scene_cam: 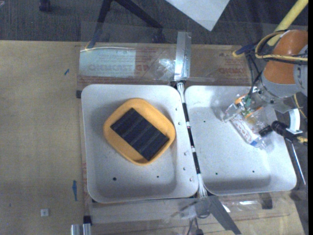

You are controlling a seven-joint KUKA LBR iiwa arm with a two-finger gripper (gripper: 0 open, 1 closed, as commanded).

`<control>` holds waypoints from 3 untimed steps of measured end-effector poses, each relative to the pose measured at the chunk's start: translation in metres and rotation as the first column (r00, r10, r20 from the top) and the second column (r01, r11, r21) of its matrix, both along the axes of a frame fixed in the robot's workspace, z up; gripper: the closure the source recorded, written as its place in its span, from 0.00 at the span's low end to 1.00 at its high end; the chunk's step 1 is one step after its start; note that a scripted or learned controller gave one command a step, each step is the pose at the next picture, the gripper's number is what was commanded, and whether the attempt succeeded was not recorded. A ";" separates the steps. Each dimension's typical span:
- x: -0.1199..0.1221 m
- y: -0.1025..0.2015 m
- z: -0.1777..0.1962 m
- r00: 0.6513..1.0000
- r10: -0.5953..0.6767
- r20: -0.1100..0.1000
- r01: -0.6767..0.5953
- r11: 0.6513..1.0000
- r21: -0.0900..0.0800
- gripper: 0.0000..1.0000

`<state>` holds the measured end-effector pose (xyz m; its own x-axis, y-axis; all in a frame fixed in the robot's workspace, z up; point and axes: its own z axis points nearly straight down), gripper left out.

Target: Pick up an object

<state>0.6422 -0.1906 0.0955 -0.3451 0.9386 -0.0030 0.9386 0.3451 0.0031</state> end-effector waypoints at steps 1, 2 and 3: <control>0.006 0.037 -0.001 0.998 0.066 0.011 -0.066 0.998 -0.005 0.00; 0.007 0.036 0.009 0.998 0.063 0.015 -0.063 0.998 -0.005 1.00; 0.026 0.086 0.096 0.917 0.399 0.002 -0.399 0.917 -0.002 1.00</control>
<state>0.6680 -0.1045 0.1920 -0.6910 0.7228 -0.0053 0.7228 0.6910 0.0041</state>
